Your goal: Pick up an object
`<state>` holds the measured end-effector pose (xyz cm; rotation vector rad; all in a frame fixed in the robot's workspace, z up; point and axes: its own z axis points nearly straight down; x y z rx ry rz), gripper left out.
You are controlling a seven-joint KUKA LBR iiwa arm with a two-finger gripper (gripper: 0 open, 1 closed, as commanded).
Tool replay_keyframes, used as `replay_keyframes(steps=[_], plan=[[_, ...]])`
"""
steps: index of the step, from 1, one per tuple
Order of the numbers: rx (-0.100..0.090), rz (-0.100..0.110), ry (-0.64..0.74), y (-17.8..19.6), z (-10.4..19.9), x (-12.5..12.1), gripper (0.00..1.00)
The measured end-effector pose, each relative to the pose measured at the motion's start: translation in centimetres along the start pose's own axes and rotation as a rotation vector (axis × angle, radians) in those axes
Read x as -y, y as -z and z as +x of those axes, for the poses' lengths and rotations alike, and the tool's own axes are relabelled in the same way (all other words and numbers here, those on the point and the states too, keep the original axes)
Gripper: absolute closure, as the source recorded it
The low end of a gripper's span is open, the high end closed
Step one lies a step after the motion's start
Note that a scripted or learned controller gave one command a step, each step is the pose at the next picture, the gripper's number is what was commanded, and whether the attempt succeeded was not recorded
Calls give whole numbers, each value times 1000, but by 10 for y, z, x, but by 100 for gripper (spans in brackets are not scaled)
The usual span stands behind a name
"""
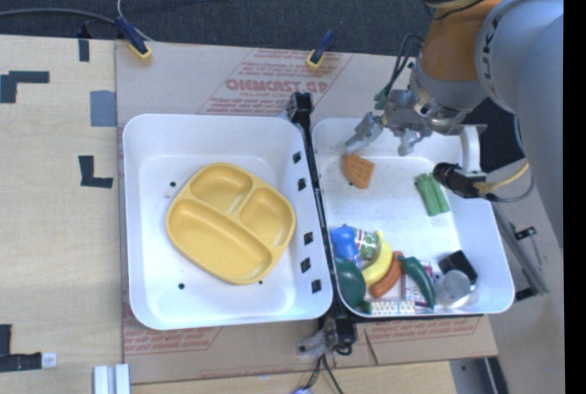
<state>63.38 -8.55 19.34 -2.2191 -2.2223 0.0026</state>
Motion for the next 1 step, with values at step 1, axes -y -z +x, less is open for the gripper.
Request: replay_keyframes(steps=[1], plan=[[0,1,1,10,0,0,100]])
